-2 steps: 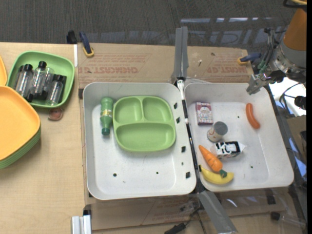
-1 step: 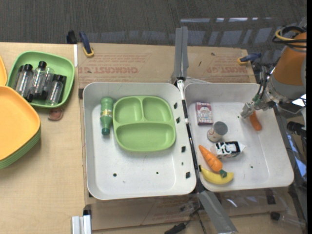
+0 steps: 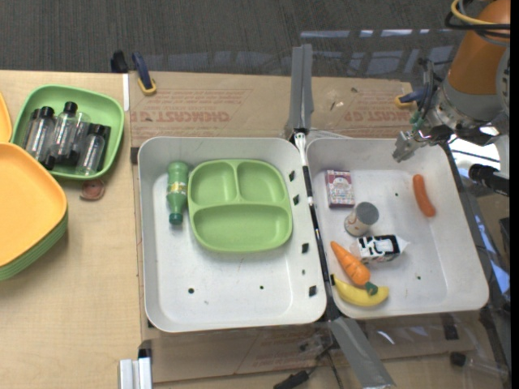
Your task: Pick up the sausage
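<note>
Banana [image 3: 362, 293] sits near; sausage [image 3: 423, 195] lies below claw [image 3: 412, 143].

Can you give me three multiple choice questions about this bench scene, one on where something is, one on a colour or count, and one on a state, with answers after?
1. Where does the sausage lie?
A. In the right bin, near its right wall
B. In the left bin, on the green tray
C. On the bench outside both bins

2. How many compartments does the green divided tray in the left bin have?
A. Two
B. Three
C. Five

3. How does the sausage stand to the gripper?
A. Clamped between its fingers
B. Lying free on the bin floor, the gripper up by the bin's far rim
C. Hanging under it in the air

Answers:
1. A, the orange-red sausage rests in the right bin toward its right side.
2. B, two smaller sections sit above one long one.
3. B, the sausage sits apart from the gripper, untouched.
</note>
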